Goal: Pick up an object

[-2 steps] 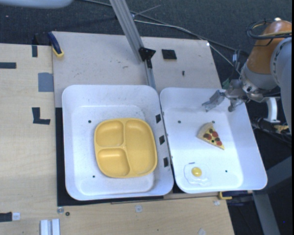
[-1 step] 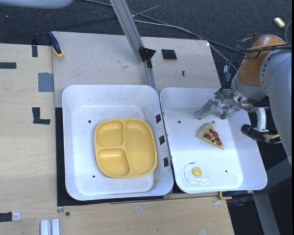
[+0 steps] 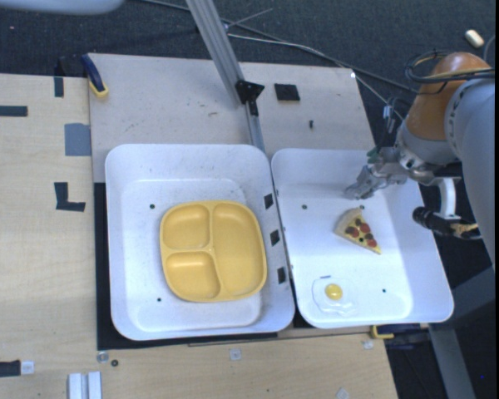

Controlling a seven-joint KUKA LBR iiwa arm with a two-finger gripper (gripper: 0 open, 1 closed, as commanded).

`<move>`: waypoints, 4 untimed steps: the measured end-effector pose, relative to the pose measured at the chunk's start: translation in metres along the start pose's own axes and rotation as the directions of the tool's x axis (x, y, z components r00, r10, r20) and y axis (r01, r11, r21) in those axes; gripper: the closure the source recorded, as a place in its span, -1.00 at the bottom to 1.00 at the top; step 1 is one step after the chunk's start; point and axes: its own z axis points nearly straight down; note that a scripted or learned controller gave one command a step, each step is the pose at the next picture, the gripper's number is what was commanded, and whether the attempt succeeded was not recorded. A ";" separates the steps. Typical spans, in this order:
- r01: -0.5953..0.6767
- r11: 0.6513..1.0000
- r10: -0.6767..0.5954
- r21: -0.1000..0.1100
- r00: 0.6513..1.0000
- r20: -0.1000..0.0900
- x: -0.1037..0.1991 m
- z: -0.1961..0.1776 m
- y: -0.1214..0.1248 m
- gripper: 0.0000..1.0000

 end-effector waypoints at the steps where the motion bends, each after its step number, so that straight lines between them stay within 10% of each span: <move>1: -0.002 1.000 0.002 -0.005 1.000 -0.003 0.009 -0.051 -0.004 1.00; 3: -0.002 1.000 0.002 -0.007 1.000 -0.001 0.010 -0.177 -0.009 1.00; 4: -0.003 1.000 0.003 -0.001 1.000 -0.002 0.010 -0.174 -0.008 1.00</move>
